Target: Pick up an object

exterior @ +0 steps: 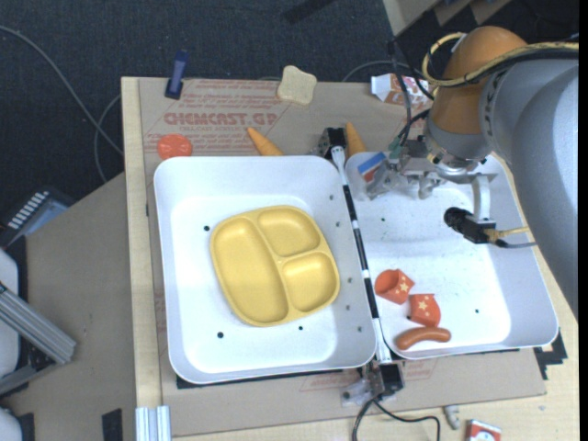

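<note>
Camera view, from the near edge of the desk (pixel 152 338) outward: the right-hand shallow white bin (pixel 496 292) holds three small things bunched at its near left corner, namely a brownish-orange sausage-shaped toy (pixel 423 337), just behind it a red block with a yellow star mark (pixel 424 309), and beside that an orange-red chunk (pixel 393 286). Any of them could serve as the object to pick up.

The left-hand white bin (pixel 184 209) carries a yellow three-compartment plastic plate (pixel 274 263) at its middle.

Farther back, the gripper (pixel 404 180) hangs over the far left corner of the right bin, well apart from the three toys, close to a small blue-and-white item (pixel 369 164) at the bin's rim. How wide it stands, or whether it has anything, I cannot tell.

Behind the bins lie an orange carrot-shaped piece (pixel 263 142), an orange disc (pixel 173 145), a beige bread-slice shape (pixel 297 84) and a blue marker-like piece (pixel 175 73).

The risk, as I judge it: a descent here would meet the bin wall and rim, or close on nothing, since the toys sit near the opposite corner and crowd each other.
</note>
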You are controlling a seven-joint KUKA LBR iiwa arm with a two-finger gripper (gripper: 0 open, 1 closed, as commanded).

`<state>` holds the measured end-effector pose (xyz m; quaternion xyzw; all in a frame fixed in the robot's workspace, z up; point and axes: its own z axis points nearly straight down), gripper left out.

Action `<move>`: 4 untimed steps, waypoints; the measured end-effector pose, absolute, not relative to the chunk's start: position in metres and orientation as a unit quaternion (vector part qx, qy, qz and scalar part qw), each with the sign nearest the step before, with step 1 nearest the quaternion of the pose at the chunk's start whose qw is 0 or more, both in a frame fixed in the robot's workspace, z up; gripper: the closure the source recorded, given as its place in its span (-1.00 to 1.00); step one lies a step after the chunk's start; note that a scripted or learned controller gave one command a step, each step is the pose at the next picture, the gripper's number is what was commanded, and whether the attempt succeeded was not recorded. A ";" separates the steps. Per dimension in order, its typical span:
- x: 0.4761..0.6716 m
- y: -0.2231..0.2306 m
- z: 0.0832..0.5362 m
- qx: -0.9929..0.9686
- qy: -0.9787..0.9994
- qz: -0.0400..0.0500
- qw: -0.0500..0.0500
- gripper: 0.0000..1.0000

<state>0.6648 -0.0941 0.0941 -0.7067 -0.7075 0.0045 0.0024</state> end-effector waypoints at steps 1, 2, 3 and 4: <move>0.658 -0.152 0.189 -0.707 -0.707 -0.001 -0.003 -1.00; 0.608 -0.164 0.181 -0.707 -0.707 0.001 0.000 -1.00; 0.620 -0.106 0.163 -0.707 -0.708 0.000 0.001 -1.00; 0.592 -0.092 0.084 -0.707 -0.707 0.000 0.001 -1.00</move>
